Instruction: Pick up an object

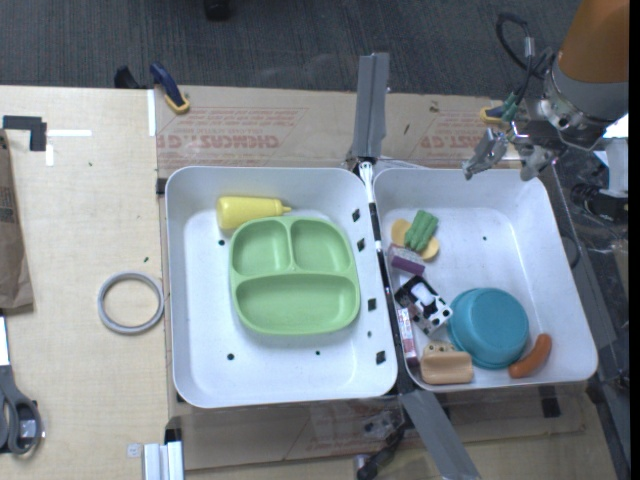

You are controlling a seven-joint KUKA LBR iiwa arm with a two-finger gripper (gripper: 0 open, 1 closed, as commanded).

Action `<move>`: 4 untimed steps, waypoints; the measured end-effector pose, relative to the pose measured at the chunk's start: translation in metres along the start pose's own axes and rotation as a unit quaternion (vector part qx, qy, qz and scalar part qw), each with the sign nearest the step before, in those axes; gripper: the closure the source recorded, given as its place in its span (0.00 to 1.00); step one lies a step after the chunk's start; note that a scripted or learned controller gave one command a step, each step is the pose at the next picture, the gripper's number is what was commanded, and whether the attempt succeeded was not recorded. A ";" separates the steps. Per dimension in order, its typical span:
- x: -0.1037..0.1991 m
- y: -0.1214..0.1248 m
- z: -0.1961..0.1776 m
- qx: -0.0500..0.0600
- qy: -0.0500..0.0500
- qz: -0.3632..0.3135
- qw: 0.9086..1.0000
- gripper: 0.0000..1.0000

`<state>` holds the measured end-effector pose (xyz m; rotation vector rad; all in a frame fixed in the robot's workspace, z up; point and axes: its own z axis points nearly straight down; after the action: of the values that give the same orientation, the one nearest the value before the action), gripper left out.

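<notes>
The gripper (507,154) hangs above the far rim of the right bin (500,200), at its back right corner, with its two fingers spread apart and nothing between them; that stance suits an arm parked clear of the load while a target is chosen, though this is a judgement. No object has been lifted. The candidates lie in two groups. In the left bin (190,288) a green divided tray (295,275) sits near the centre with a yellow bottle (250,209) touching its far left corner. In the right bin the items crowd the left wall and near side: a green toy (421,230) lying over a yellow piece, a small purple item (407,261) below it, a black-and-white toy (425,303), a blue bowl (489,327) turned mouth-down, a tan block (446,367) at the near rim and an orange sausage (530,356) against the bowl's right side. The far half of the right bin floor is bare, so any descent from the present position would meet nothing; the arm must travel toward the near side first.
</notes>
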<state>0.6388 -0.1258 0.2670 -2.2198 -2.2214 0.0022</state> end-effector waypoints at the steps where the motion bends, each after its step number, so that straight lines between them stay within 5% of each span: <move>1: 0.057 0.009 0.077 0.001 0.000 0.058 0.998 0.00; 2: 0.028 0.021 0.174 -0.001 0.000 0.007 1.000 0.00; 3: 0.030 -0.017 0.175 0.000 0.000 -0.156 0.988 0.00; 4: 0.029 -0.017 0.166 -0.001 0.000 -0.154 0.988 1.00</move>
<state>0.6219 -0.0971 0.1011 -1.8533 -2.5370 0.0002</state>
